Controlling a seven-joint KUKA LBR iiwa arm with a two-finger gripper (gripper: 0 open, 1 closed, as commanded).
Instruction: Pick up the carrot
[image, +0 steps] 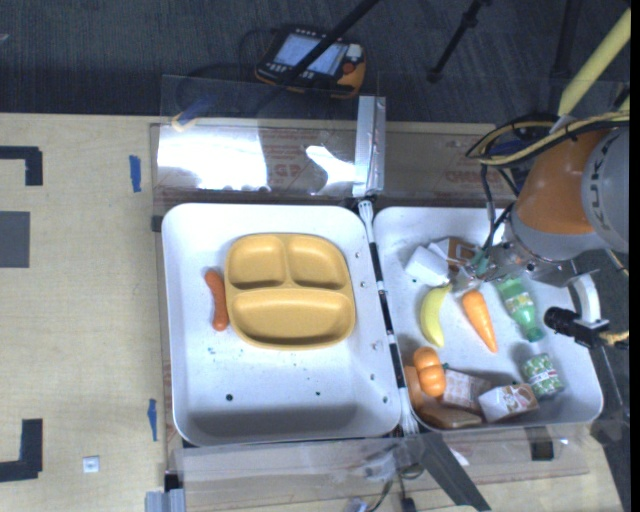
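Carrot (479, 318) lying loose in right bin (585, 400), tip toward the near wall, between banana (433, 314) and green bottle (518, 305), with gripper (482, 266) just above its thick end; left bin (190, 330) holding yellow divided plate (290, 289) and sausage (217, 299).

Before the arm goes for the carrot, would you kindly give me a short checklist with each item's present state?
1. Carrot in the right bin: ok.
2. Carrot's top uncovered: ok.
3. Space beside it: not ok, banana and green bottle lie close on either side.
4. Gripper near the carrot's top end: ok.
5. Finger opening: cannot tell.
6. Carrot between the fingers: not ok, it lies on the bin floor.
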